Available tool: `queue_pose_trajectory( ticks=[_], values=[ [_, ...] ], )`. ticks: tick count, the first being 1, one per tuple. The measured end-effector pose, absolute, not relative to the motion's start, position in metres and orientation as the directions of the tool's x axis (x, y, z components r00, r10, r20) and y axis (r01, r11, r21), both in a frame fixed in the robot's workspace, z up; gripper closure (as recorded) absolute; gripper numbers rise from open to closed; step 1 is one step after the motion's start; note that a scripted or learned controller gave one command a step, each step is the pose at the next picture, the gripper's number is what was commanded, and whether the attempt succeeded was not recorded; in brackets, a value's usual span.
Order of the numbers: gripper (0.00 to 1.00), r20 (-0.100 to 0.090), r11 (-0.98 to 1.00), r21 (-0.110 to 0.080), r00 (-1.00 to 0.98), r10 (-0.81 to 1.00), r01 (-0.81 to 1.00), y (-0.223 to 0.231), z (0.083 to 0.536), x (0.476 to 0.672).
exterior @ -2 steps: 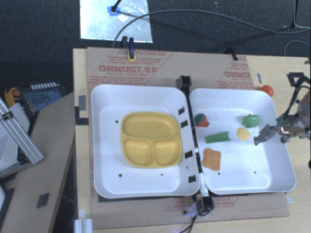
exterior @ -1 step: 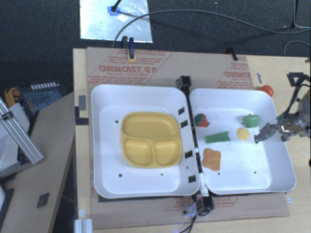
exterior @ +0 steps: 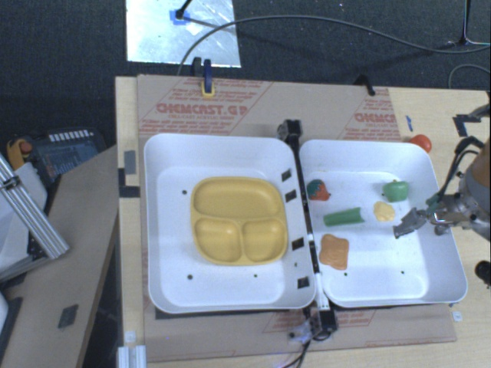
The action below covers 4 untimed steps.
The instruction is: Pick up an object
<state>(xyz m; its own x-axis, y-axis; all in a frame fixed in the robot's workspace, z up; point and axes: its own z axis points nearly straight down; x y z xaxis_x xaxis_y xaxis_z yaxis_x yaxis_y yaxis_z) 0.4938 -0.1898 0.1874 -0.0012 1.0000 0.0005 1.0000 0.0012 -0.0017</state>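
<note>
Two shallow white bins sit side by side on the bench. The left bin (exterior: 165,205) carries a yellow divided tray (exterior: 238,219) w/ three compartments, lying flat near the bin's middle.

The right bin (exterior: 368,282) has the small stuff. A red-and-green piece (exterior: 317,191) sits close to the divider on the bin's left side. A green cylinder (exterior: 343,217) lies on its side roughly mid-bin, just below that piece. An orange flat piece (exterior: 334,251) lies nearer the front, below the cylinder and apart from it. A pale yellow lump (exterior: 383,211) sits just right of the cylinder, and a green rounded item (exterior: 396,190) is just above the lump — near it, whether touching can't be told.

The gripper (exterior: 406,222) comes in from the right, over the bin's right part, its dark tip just right of the yellow lump and a bit lower. Nothing is visibly clamped at the tip. Jaw state — apart or together — can't be told at this angle.

An orange-red ball (exterior: 420,142) rests outside the right bin by its far right corner, on the cardboard.
</note>
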Motion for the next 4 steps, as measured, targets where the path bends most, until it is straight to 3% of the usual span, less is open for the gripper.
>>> queue_pose_trajectory(
  ticks=[2, 3, 4],
  values=[
    [0.00, 0.001, 0.001, -0.003, -0.001, 1.000, 1.000, -0.190, 0.086, 0.499],
    [1.00, -0.002, 0.002, 0.004, -0.002, 1.000, 1.000, -0.191, 0.100, 0.501],
    [1.00, -0.003, 0.001, 0.006, -0.001, 1.000, 1.000, -0.199, 0.146, 0.501]
  ],
)
